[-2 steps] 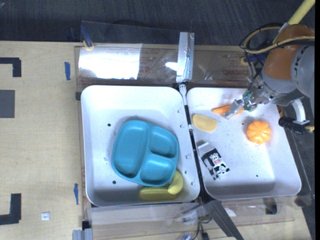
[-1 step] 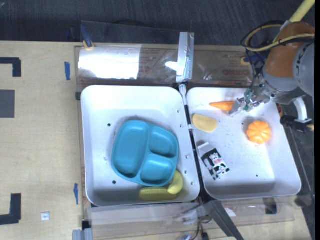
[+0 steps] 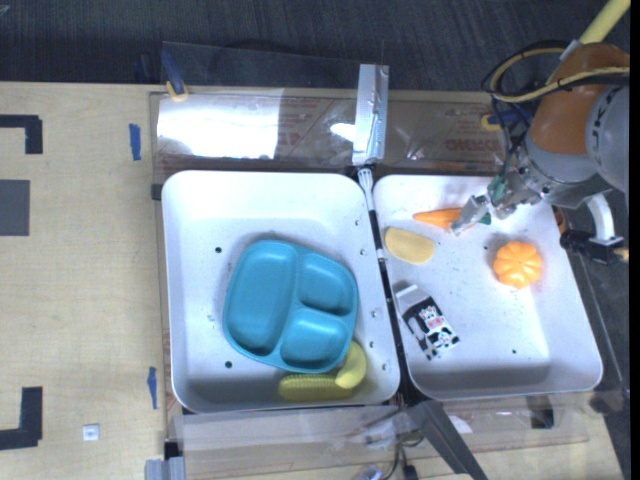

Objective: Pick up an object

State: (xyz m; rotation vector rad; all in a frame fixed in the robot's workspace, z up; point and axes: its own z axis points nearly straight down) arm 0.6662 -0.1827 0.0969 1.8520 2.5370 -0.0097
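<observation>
Pincer point(image 3: 470, 215) at carrot's point(image 3: 436, 218) thick end, grip state unclear; carrot's long axis sideways, tip toward left bin point(image 3: 190, 268).

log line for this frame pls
tool over right bin, at carrot tip | grasp unconfirmed | pumpkin loose | blue tray in left bin

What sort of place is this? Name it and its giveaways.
Probably a robot grasping test bench: two white bins side by side, toy food such as an orange pumpkin and a banana, and the gripper reaching in.
</observation>
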